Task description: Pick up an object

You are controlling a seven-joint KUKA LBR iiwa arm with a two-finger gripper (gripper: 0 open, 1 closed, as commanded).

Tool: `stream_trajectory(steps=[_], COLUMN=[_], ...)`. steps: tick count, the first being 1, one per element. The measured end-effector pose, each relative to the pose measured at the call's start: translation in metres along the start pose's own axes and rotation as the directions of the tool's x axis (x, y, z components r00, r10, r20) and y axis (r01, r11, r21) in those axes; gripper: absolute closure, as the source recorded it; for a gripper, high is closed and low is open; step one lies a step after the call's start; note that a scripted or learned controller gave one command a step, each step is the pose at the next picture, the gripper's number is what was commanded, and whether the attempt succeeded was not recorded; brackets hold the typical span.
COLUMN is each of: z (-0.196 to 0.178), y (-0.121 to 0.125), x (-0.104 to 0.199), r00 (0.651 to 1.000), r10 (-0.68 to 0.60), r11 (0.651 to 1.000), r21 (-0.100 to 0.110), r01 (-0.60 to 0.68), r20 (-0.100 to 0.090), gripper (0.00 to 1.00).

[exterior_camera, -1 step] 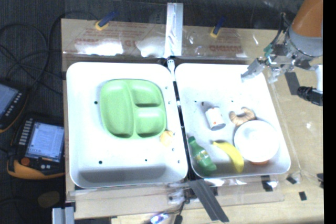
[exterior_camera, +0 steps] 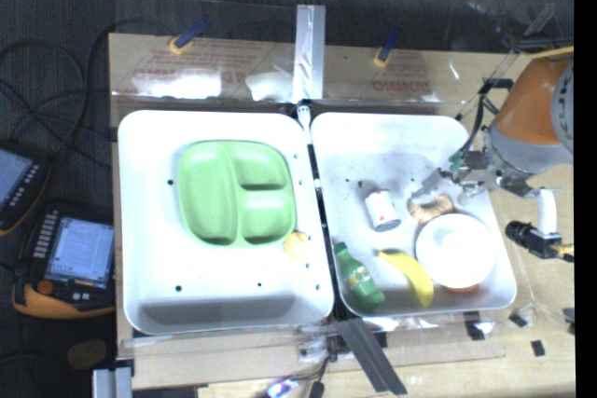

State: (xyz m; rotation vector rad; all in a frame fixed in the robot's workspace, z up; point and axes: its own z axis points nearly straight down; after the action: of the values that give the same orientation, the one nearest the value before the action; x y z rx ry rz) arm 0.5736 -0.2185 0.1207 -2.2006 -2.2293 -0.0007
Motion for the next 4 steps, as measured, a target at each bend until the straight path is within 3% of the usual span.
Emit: stream_trajectory(steps=[1,2,3,4], z=[0.021,0.014,0.014,0.031], y=[0.019,0.018,0.018,-0.004], x=[0.003,0.002,0.004,0.049], r00=[0.999,0.999,0.999,0.987], r10=[-0.051,-0.052,-0.053,-0.157], r11=[0.999,0.999,0.999,0.987], r21=[-0.009,-0.007,-0.006,-0.016], r01=[0.051,0.052,0.053,0.158], r20=[-0.001,0.003,0.000,0.019], gripper=[0.00,1.00,0.00,0.00])
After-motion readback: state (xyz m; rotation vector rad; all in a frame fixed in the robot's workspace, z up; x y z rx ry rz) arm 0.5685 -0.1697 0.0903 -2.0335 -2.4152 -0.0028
